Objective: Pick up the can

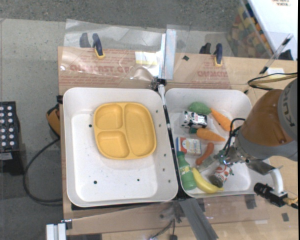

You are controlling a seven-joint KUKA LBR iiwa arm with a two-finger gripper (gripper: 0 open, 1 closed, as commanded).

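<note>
From above, the arm (270,126) is reaching in over the right bin (240,100), its gripper (225,160) hanging just above the can (221,174) near that bin's front right corner; I cannot tell how the gripper is set. The can is lying beside a banana (205,182) along the front edge. A green bottle (184,171) is resting by the left wall, 2 carrots (215,126) nearer the back. The left bin (77,149) is carrying a yellow divided tray (125,130).

A grey speckled floor (115,4) surrounds the wooden surface (240,69); a black cable (32,159) trails at left.
</note>
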